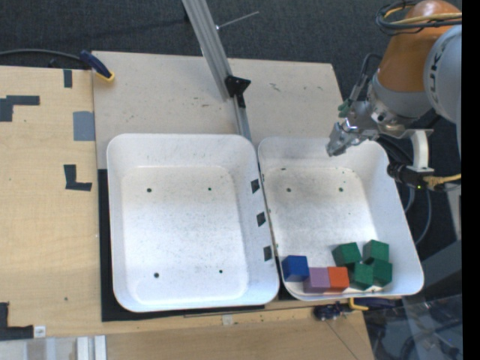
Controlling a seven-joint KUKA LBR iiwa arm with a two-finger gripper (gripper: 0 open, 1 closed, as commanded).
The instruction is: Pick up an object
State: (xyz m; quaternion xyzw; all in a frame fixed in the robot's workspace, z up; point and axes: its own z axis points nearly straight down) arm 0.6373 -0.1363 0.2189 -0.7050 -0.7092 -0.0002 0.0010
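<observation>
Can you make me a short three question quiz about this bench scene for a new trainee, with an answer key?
1. True or false: the blocks lie in the left bin.
2. Multiple choice: the blue block sits at which end of the row of blocks? A) left end B) right end C) middle
3. Short answer: the end effector hovers over which part of the right bin?

Key:
1. False. They lie in the right bin, along its near edge.
2. A. The purple block and orange block follow, then the green blocks.
3. Its far rim, well away from the blocks.
</observation>
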